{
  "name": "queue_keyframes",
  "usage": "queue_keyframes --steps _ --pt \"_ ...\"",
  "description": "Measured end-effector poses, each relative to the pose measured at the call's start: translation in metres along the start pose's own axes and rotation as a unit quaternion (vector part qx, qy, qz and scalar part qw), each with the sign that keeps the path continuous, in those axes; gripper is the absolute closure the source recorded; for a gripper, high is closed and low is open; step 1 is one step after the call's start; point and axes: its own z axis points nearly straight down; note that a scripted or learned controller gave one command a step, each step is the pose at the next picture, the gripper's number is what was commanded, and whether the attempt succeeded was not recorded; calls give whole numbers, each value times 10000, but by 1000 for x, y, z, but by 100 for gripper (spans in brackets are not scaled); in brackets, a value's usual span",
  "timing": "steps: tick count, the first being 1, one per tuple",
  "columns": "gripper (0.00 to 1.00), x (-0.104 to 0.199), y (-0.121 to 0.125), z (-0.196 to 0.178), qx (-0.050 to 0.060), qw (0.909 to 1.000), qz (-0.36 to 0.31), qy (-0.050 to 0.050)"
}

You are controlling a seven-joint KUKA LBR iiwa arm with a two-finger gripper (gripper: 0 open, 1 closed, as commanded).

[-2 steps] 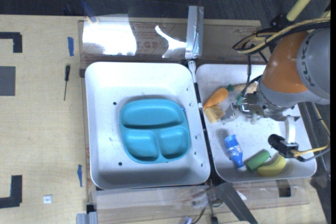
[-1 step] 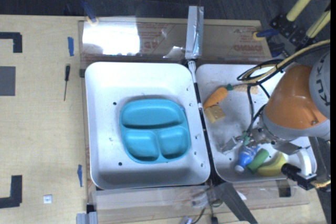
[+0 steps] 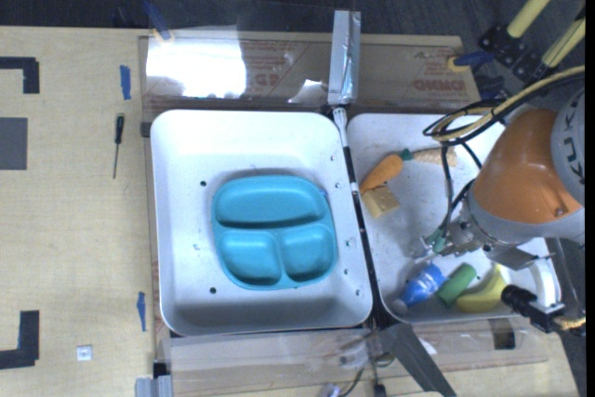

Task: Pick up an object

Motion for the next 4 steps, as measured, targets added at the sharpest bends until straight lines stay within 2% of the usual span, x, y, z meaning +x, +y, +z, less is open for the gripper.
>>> queue_keyframes --steps 1,2,3,4 --pt "0 0 0 1 7 10000 0 3" --pt "0 -53 75 13 43 9998 199 11" --pt "0 -39 132 -46 35 9999 124 16" --pt "0 -69 79 13 55 9994 350 15"
